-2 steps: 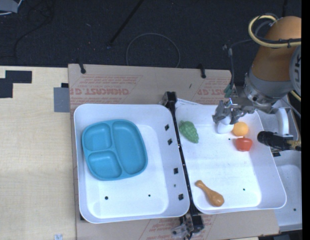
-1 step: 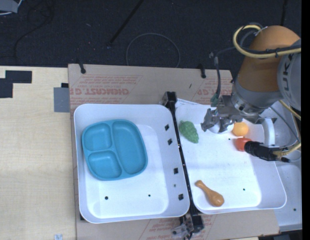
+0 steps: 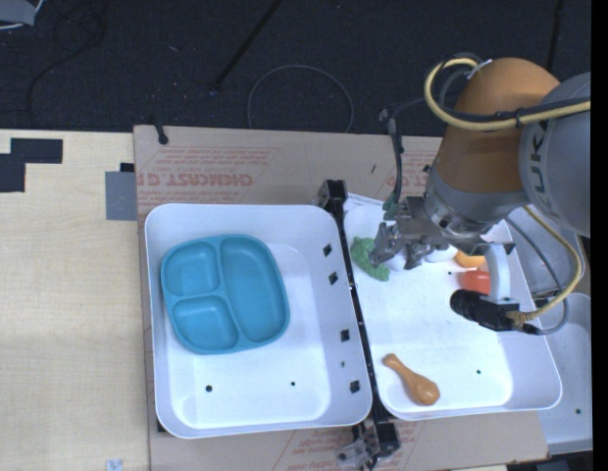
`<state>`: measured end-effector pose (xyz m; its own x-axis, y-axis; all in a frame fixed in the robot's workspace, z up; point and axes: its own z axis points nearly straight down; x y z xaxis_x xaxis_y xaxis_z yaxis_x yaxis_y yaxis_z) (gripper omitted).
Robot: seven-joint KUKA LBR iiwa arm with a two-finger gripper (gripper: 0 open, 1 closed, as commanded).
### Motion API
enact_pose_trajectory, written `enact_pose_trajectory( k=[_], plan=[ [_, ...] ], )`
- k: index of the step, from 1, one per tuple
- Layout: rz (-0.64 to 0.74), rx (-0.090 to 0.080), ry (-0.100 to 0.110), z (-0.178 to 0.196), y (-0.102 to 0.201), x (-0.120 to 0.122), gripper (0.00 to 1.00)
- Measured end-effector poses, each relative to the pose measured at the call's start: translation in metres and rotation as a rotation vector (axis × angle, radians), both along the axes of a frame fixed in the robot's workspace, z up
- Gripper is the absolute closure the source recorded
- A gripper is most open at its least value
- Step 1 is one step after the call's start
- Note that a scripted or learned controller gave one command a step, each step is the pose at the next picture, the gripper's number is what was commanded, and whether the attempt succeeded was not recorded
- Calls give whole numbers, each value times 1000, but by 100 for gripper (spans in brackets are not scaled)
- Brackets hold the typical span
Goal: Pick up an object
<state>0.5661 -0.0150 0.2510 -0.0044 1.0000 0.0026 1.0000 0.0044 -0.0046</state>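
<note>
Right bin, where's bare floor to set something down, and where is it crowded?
In the right bin, bare floor runs through the middle, between the green piece and the tan wooden piece near the front wall. The back is crowded: the gripper stands by the green piece, with orange items beside the arm.

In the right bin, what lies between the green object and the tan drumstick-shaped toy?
Between the green object and the tan drumstick-shaped toy, the camera view shows bare white floor of the right bin.
</note>
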Motion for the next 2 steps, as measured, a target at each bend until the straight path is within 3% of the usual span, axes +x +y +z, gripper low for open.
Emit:
enact_pose_trajectory(
  k=[2],
  plan=[
    [1, -1, 2, -4, 112, -41, 100]
  ],
)
